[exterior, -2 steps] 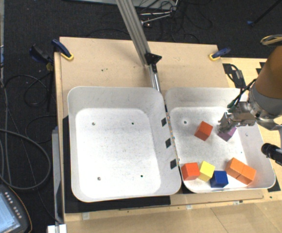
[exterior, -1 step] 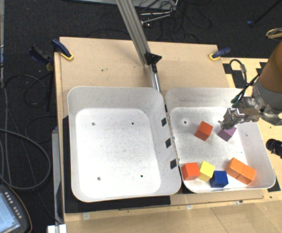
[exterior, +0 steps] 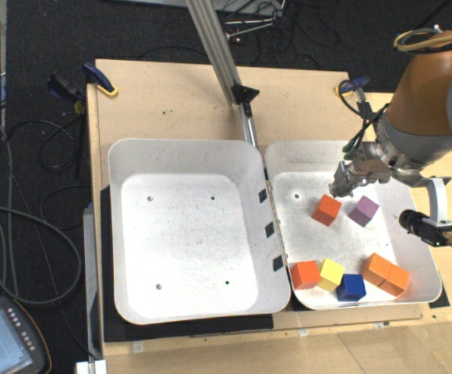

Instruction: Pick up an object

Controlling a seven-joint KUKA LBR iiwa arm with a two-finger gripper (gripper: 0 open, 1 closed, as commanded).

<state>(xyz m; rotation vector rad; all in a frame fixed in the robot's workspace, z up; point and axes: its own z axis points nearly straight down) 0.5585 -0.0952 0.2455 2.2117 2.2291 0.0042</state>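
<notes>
Dark carpeted floor with cables all over, and a plywood counter (exterior: 171, 92) sitting on it with two shallow white bins side by side. Going from the left: the left bin (exterior: 125, 209) has nothing I'd aim for, it's well off to the left of the jaws. The right bin (exterior: 304, 158) is where everything is.

The jaws (exterior: 344, 184) hang over the upper middle of the right bin, and honestly I can't tell if they're open or closed from this angle, the tips are just a dark blob. Nothing visibly between them.

The key bit: the orange cube (exterior: 326, 209) sits just below and slightly left of the jaws, turned corner-on like a diamond. I'd guess that's the target, being the closest thing. The purple cube (exterior: 364, 210) is just below and to the right, also near, so it could go either way.

Further down, well below the jaws along the bin's near edge: another orange block (exterior: 305, 274), a yellow cube (exterior: 332, 273), a blue cube (exterior: 351, 287), and a bigger orange block (exterior: 386, 273).
</notes>
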